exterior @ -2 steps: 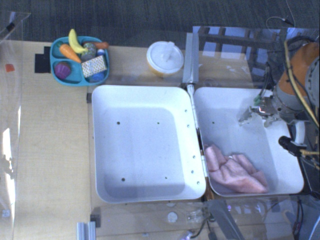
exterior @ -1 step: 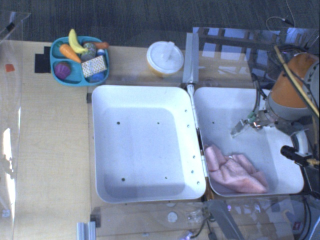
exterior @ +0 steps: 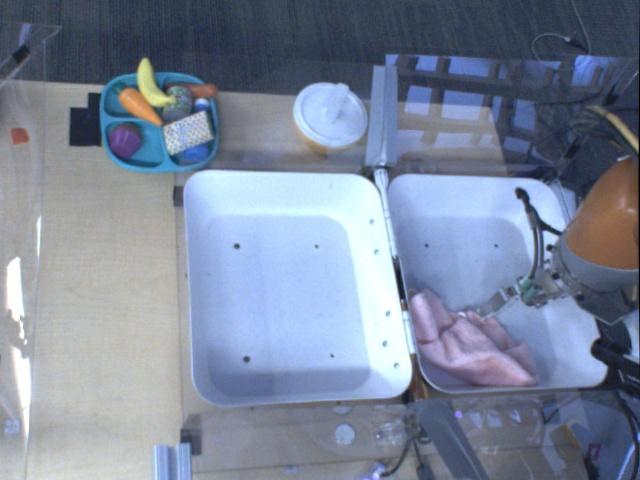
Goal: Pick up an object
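A crumpled pink cloth (exterior: 465, 343) lies in the front left part of the right bin (exterior: 470, 223). The arm reaches in from the right, its orange band (exterior: 608, 218) above the bin's right wall. My gripper (exterior: 500, 303) hangs low over the bin, right at the cloth's upper right edge. Its tip seems to touch or nearly touch the cloth there. The slant of the view hides how the jaws stand.
The left bin (exterior: 285, 283) sits beside the right one, a hinged divider (exterior: 395, 268) between them. On the bench behind stand a blue tray (exterior: 158, 120) of toy food and a white lidded cup (exterior: 331, 116). A clear frame (exterior: 480, 98) rises behind the right bin.
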{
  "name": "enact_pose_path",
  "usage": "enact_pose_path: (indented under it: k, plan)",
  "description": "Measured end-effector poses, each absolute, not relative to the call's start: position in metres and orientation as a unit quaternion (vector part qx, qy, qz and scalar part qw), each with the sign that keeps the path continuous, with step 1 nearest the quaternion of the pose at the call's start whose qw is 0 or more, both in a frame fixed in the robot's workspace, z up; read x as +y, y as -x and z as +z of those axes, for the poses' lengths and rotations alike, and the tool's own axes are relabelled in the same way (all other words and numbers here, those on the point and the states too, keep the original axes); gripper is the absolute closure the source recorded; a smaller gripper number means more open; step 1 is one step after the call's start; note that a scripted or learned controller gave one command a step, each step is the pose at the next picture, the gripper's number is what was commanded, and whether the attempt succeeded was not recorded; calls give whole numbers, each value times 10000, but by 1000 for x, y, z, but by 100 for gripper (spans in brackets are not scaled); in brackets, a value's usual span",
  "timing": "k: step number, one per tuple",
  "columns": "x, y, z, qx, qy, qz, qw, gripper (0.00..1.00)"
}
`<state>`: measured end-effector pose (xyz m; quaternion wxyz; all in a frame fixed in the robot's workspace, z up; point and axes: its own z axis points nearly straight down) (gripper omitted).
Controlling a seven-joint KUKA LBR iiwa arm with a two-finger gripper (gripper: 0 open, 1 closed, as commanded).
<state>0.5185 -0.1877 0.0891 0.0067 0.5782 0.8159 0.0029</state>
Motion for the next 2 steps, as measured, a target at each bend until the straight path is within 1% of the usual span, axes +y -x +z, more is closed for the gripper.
enact_pose_path:
  k: [1,2]
  plan:
    - [-115,-494,90,8421,-5392,38,99,0]
    - [-116,-497,99,8418,-5395,45,132,100]
